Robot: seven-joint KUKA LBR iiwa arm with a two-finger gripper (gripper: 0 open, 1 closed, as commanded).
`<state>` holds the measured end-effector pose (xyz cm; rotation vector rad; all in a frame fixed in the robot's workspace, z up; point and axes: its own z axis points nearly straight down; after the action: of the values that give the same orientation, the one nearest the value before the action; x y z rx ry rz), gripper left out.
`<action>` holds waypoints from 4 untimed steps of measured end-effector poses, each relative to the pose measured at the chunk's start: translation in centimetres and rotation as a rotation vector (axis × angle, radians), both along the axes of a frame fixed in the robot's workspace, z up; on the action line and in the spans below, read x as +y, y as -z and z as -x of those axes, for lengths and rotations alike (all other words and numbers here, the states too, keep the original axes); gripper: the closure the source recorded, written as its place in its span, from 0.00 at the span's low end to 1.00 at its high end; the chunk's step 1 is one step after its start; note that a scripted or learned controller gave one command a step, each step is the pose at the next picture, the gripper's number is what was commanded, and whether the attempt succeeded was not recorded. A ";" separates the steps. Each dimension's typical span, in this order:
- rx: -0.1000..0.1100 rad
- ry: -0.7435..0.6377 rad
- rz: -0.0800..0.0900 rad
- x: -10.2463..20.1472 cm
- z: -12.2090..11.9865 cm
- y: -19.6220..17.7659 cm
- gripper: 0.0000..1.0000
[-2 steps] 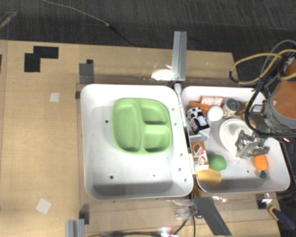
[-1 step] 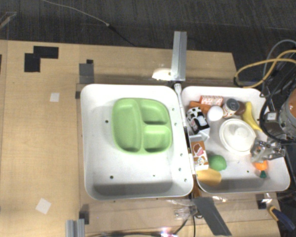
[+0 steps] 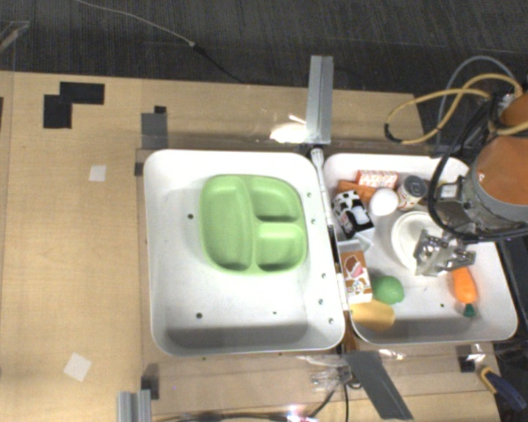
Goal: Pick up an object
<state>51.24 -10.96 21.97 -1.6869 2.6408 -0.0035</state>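
Claw (image 3: 442,258): lower right of the frame, inside the right bin (image 3: 503,322), hanging from the grey arm (image 3: 510,178) that comes in from the right edge. Whether it is wide or narrow, cannot tell; nothing is seen held between its tips. It sits low over the white bowl (image 3: 412,232), with the carrot just to its right, likely because a pick is being tried among the crowded items.

Left bin (image 3: 167,323): centre left. Holds one green tray (image 3: 251,221), three-compartment, lying flat in the middle; its wells appear bare, so it probably serves as the drop place.

Right bin, left to right:
- Carton (image 3: 356,275), lying along the left wall, just above a yellow block (image 3: 373,315).
- Black-and-white item (image 3: 352,211), beside the divider, kind unclear.
- Red-and-white box (image 3: 376,180), against the top wall.
- White ball (image 3: 384,202), touching the bowl's upper left.
- Green ball (image 3: 388,289), near the yellow block.
- Bowl, centre, upright.
- Carrot (image 3: 463,287), lower right, the nearest candidate for the task along with the bowl.

Items lie loose and jumbled, as if tipped in for random picking.
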 end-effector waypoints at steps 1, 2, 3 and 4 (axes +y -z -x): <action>0.001 0.004 0.001 -0.2 0.1 0.0 0.00; 0.009 0.045 -0.002 -0.3 -2.3 10.8 0.00; -0.007 0.192 0.000 0.0 -12.7 12.9 0.00; -0.009 0.311 -0.002 0.4 -8.8 12.9 0.00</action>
<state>60.06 -10.53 9.11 -1.2542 2.8624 -0.0105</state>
